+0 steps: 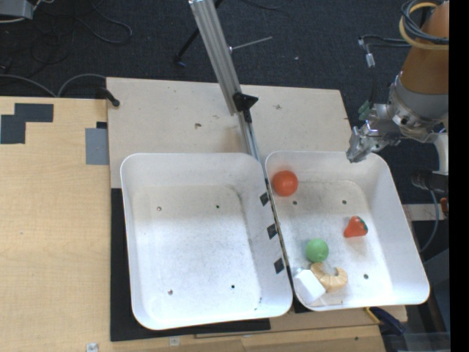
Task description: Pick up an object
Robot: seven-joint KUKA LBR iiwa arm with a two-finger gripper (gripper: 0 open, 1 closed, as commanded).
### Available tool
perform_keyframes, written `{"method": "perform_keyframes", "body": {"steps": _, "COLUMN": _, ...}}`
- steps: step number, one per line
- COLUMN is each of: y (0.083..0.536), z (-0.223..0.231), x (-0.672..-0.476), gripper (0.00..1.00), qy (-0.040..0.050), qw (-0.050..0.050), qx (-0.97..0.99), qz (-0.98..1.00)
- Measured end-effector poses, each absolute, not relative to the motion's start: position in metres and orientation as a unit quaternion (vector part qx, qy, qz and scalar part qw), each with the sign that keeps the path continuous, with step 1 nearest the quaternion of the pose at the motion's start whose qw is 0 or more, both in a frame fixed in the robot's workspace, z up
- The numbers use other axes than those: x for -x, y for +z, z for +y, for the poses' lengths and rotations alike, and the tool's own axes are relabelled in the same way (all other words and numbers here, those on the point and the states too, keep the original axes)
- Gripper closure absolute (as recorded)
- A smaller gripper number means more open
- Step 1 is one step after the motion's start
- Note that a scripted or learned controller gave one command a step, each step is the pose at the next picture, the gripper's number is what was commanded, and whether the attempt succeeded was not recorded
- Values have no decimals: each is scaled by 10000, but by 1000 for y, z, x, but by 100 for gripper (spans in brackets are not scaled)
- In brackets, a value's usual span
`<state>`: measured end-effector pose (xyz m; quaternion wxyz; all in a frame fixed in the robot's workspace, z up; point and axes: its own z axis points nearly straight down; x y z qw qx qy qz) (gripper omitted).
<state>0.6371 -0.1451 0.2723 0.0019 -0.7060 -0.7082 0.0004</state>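
Several small objects lie in the right bin (396, 218): an orange ball (285, 182) near its far left corner, a red strawberry-like piece (355, 227) toward the right, a green ball (316, 250) in the middle front, and a tan pastry-like piece (331, 277) with a white block (308, 285) at the front left. My gripper (357, 149) hangs over the bin's far right corner, above the rim and away from all objects. Nothing shows between its fingers.
The left bin (146, 196) sits beside the right one, with black clips along their shared edge. A slanted aluminium pole (220, 57) rises from the bench behind the bins. Cables hang around the arm at the right.
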Motion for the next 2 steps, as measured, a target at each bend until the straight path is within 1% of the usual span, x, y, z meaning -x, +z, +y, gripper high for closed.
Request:
{"method": "perform_keyframes", "body": {"steps": 1, "y": 254, "z": -96, "x": -612, "gripper": 100, "qy": 10, "qw": 32, "qx": 7058, "qz": -7084}}
{"method": "perform_keyframes", "body": {"steps": 2, "y": 258, "z": -50, "x": -591, "gripper": 100, "qy": 6, "qw": 25, "qx": 7058, "qz": -7084}}
